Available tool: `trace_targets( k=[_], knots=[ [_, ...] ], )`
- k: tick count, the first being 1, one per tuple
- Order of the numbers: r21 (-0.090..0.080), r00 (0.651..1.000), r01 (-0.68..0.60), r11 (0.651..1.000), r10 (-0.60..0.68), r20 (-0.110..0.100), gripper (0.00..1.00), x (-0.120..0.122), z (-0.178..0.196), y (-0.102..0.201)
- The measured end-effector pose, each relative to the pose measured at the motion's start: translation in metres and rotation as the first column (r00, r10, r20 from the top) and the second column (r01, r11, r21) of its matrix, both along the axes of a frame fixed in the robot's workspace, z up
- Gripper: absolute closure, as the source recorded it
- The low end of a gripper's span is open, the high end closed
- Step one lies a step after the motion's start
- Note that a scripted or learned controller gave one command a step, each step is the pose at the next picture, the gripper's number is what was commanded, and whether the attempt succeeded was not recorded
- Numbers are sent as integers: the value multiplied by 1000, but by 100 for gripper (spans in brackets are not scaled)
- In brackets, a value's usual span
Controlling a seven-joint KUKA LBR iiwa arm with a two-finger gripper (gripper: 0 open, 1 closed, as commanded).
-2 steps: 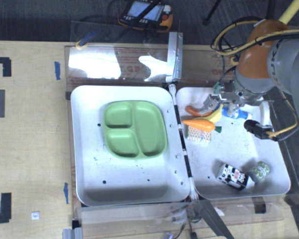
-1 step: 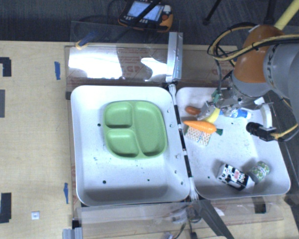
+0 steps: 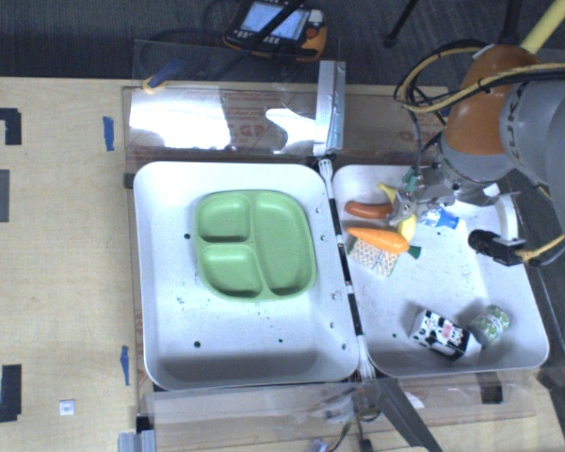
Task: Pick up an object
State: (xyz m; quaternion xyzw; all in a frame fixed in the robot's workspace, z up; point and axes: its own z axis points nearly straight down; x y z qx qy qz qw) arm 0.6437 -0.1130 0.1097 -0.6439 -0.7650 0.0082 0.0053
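My gripper [image 3: 415,194] hangs low over the back left part of the right bin [image 3: 518,290], just above a small yellow object [image 3: 407,225]. To its left lies a red-brown sausage [image 3: 368,209]. An orange carrot [image 3: 379,239] rests in front of the sausage, partly on a checkered wafer-like piece [image 3: 376,259]. A blue and white item [image 3: 443,219] sits right of the yellow object. Nothing is visibly lifted off the bin floor.
A black-and-white cow-patterned box [image 3: 440,333] and a greenish can [image 3: 490,323] lie at the right bin's front. The left bin [image 3: 160,281] holds a green divided plate [image 3: 255,243]. A black cable end [image 3: 494,246] hangs over the right bin's right side.
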Motion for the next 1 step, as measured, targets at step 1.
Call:
trace_targets(
  k=[1],
  knots=[
    [7,998,-64,998,64,12,100,-48,71,63]
  ],
)
